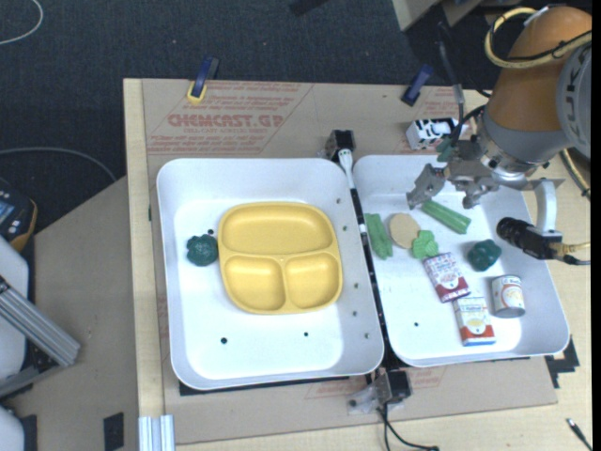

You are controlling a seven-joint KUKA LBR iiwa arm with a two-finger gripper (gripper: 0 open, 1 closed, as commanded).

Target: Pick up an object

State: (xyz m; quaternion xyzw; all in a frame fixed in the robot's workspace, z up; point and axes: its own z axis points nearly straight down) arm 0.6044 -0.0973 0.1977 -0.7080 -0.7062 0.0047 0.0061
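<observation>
Holding yellow tray [279, 255] | left bin [178, 280]; snack packets [444, 276] | right bin [545, 322]

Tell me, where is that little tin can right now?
The small can stands in the right bin, near its right edge, just right of the small carton and below the dark green lump.

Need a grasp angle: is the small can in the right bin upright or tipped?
Tipped. The can lies on its side on the bin floor, label up, beside a small carton.

The grey arm [540, 73] with its orange band reaches leftward, the gripper [449, 188] pointing down with fingers [420, 191] spread apart
</observation>
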